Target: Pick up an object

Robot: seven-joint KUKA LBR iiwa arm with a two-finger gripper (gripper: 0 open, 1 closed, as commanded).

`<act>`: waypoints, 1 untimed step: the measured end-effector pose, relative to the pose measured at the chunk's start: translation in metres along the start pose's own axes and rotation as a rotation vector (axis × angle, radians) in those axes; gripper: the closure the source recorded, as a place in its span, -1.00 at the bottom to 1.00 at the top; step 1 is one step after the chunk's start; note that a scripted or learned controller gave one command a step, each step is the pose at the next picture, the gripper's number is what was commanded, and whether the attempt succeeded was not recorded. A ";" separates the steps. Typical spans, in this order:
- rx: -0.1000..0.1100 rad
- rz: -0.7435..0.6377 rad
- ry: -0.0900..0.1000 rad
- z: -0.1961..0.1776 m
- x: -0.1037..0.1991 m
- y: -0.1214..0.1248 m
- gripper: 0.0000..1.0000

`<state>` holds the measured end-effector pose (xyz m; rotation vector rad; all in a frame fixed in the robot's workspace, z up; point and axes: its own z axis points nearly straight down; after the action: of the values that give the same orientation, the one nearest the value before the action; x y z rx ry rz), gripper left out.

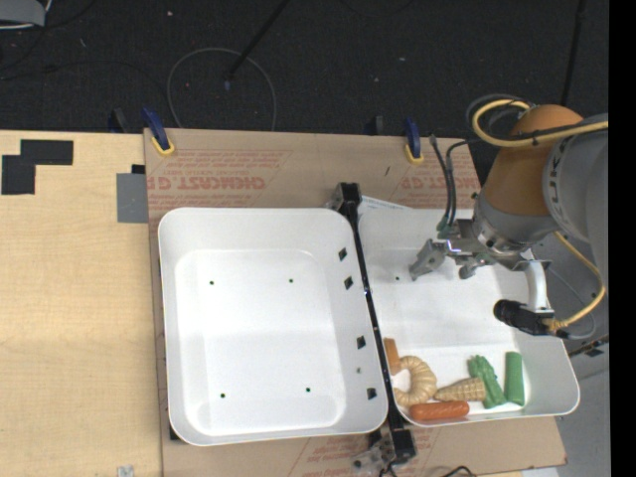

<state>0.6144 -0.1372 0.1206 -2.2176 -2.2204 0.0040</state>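
**benchwatcher:** where's your gripper sitting right now?

**me:** I've got the gripper point(444, 262) over the upper part of the right bin point(427, 229), hanging off the grey arm point(581, 182) with its orange band point(522, 177). Fingers point(425, 263) look spread wide, nothing between them as far as I can see.

**benchwatcher:** and the stuff to grab?

**me:** all piled along the bin's near edge, well apart from the gripper, roughly at its 6 o'clock. There's a tan croissant thing point(417, 376), a red sausage point(438, 412) just under it, and a waffle cone point(460, 392) touching both. The green leafy piece point(487, 381) and green stick point(514, 378) sit more toward 5 o'clock. A small orange bit point(392, 350) hugs the divider. The left bin point(260, 229) is at the gripper's 9 o'clock.
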 end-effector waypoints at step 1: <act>-0.002 0.000 0.000 0.035 0.001 0.000 -1.00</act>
<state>0.6139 -0.1363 0.0853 -2.2188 -2.2213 0.0026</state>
